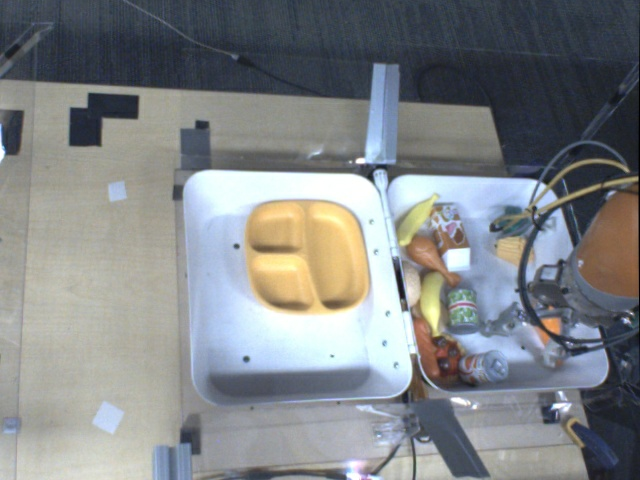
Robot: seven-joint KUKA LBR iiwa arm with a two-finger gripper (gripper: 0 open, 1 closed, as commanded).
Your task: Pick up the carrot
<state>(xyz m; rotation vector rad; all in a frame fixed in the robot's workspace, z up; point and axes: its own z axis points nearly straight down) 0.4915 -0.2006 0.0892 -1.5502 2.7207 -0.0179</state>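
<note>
- To the right of the green can (pixel 462 308), in the right bin (pixel 590 376), the gripper (pixel 545 320) sits low under the arm's orange band (pixel 610 258). I can't tell from here whether it is open or closed.
- The orange patch beside it, right of the green can, is what I take for the carrot (pixel 549 328). It is mostly hidden by the wrist, so I can't say that it's gripped.
- Risk one: the grip may land on an end of the carrot, and it could slip out on the lift.
- Risk two: the silver can (pixel 487 368), below and right of the green can, lies close. A sideways nudge could roll it into the carrot.
- Risk three: the cables (pixel 560 183), up and right of the green can, loop above the bin and could snag as the wrist rises.
</note>
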